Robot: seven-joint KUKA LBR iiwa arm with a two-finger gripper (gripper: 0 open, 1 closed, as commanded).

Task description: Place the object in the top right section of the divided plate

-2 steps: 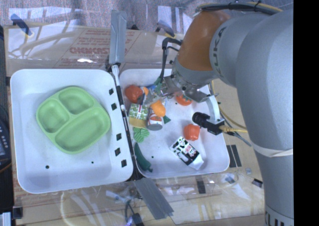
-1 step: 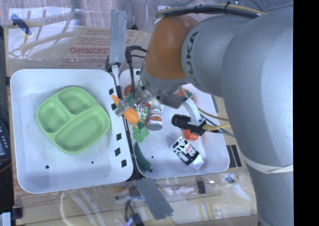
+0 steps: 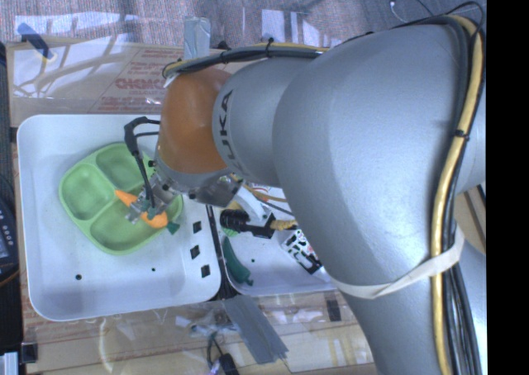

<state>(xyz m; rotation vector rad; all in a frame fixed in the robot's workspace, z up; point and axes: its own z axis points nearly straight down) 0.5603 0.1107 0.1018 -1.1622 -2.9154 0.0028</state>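
A green divided plate [image 3: 92, 192] lies in the left white bin [image 3: 50, 282]. An orange carrot-like object [image 3: 126, 197] rests on the plate near its right side, with another orange piece [image 3: 155, 219] and a bit of green at the plate's right rim. My gripper [image 3: 145, 206] hangs low over that spot, its fingers right at the orange pieces. The grey arm with its orange band [image 3: 192, 125] covers what lies behind it.
The right white bin [image 3: 273, 282] is mostly hidden under the arm; a black and white object [image 3: 302, 251], a dark green item [image 3: 234, 268] and some cables show in it. Brown cardboard [image 3: 91, 76] lies beyond the bins. The left bin's front floor is bare.
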